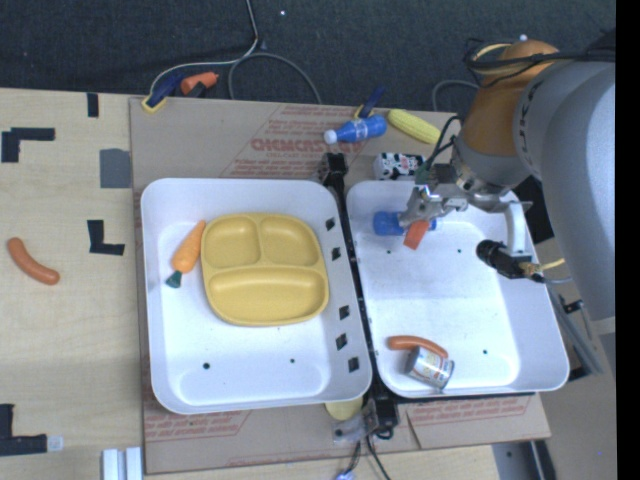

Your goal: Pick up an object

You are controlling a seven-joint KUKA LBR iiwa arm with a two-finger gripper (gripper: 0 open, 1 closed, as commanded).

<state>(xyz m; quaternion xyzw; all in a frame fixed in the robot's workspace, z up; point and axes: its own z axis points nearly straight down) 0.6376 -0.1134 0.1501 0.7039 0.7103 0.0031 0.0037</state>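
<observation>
The gripper is seen low at the back of the right bin, over a small blue and orange toy; whether the toy is pinched cannot be told, nor how the gripper is set; the toy is judged light, stiff plastic, somewhat slick, best taken across its narrow middle; a can and sausage lie near the front wall, the can likelier to roll.
</observation>
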